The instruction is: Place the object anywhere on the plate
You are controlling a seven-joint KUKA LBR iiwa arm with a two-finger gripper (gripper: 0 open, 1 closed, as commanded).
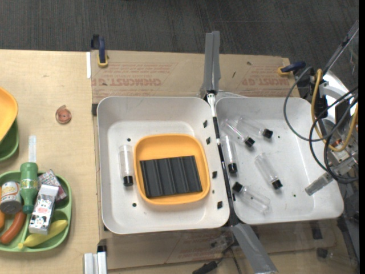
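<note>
Already a clear vial with a black cap (125,164) lies in the left bin (108,210), just beside the orange plate (171,144), cap toward the camera. At the right bin's (296,207) edge hangs the hand (319,184), grasp unreadable.

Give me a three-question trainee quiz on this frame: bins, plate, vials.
1. True or false: the orange plate sits in the left bin.
2. What lies on the plate? A) a clear vial B) a dark ribbed block C) a banana
3. Fill in: the clear vial in the left bin lies beside the plate, on the camera view's ____ side.

Key: 1 true; 2 B; 3 left. Several more black-capped vials lie loose in the right bin; the gripper is at that bin's right edge.
</note>
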